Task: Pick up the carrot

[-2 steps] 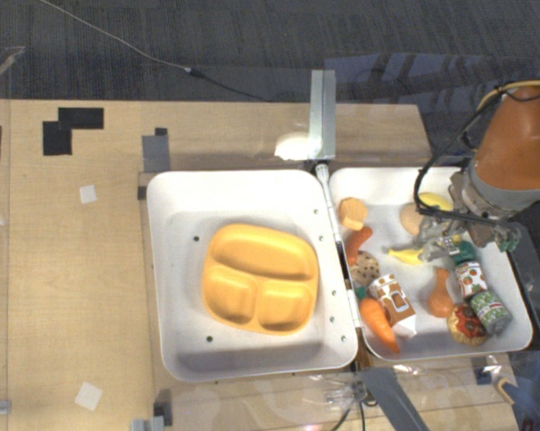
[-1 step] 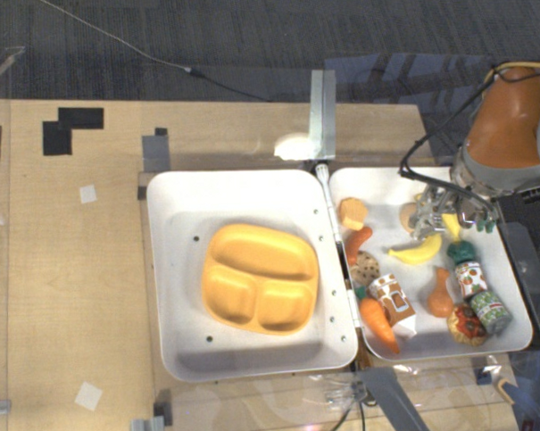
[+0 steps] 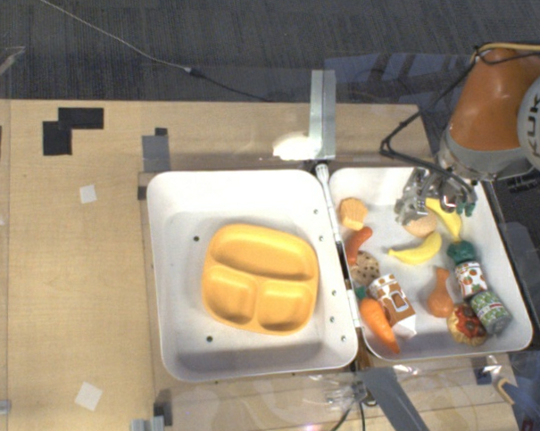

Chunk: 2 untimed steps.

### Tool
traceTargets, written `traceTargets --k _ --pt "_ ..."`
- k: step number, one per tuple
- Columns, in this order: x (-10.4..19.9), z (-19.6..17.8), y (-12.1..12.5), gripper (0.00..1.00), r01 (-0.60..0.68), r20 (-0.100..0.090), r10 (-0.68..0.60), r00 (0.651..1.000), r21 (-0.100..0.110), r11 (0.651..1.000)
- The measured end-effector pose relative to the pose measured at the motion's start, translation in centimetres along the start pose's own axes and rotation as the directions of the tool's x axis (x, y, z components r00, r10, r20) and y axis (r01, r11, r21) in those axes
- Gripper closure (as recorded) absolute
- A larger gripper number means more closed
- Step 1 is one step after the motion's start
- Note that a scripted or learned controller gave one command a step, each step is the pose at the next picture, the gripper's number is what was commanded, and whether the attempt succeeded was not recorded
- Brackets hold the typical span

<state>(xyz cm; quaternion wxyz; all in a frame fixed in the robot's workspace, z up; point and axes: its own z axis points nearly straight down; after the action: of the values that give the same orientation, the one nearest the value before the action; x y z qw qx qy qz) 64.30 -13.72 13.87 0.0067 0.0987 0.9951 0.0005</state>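
Camera view: gripper (image 3: 428,203) low over right bin (image 3: 514,271), at about one o'clock within it, above a pale round item (image 3: 422,225) and beside banana (image 3: 416,248). Finger spread unreadable, cannot tell; no item seen between them. Carrot (image 3: 377,322) lying at seven o'clock in same bin, near left wall, touching small carton (image 3: 392,299). Yellow sectioned tray (image 3: 257,277) centred in left bin (image 3: 175,286).

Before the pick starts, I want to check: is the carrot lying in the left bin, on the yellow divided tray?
No, the carrot lies in the right bin, near its front left corner, while the yellow divided tray sits in the left bin.
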Motion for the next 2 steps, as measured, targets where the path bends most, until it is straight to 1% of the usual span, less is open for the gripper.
traceTargets --k 1,2 --pt "-1.0 2.9 4.3 1.0 -0.089 -0.003 0.089 0.996 -0.001 0.996" --pt "4.6 -5.3 14.2 1.0 -0.055 0.003 0.055 0.999 -0.006 0.998"
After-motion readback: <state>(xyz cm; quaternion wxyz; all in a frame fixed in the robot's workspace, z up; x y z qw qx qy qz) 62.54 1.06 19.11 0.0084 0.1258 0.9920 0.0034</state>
